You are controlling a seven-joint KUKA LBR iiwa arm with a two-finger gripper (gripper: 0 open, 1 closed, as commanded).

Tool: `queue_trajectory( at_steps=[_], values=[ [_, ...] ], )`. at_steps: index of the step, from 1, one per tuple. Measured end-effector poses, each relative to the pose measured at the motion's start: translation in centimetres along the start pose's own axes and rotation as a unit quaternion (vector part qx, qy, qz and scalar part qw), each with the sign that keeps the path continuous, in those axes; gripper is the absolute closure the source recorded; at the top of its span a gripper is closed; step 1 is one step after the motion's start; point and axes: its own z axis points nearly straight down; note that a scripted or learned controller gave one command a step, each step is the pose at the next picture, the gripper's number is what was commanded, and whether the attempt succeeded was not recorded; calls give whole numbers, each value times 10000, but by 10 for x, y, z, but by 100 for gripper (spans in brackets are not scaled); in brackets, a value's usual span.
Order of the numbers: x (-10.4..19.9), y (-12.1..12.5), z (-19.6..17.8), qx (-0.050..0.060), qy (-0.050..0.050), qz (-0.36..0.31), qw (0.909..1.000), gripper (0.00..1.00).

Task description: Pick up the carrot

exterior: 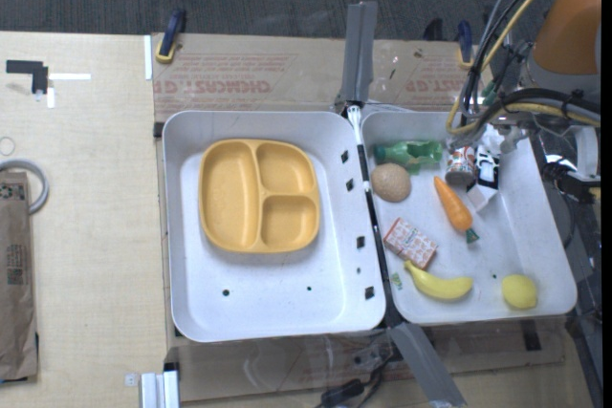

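Now | carrot (455, 204) lies slantwise in the right bin (545, 205), between egg (390, 182) and gripper (466, 165) | grip state — cannot tell | you: come down over its middle; close across its width — banana (440, 284) well clear
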Motion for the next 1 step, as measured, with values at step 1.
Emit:
queue_trajectory(
  at_steps=[1],
  values=[
    [-8,-19,89,-126,-33,-35,9999,0]
  ],
)
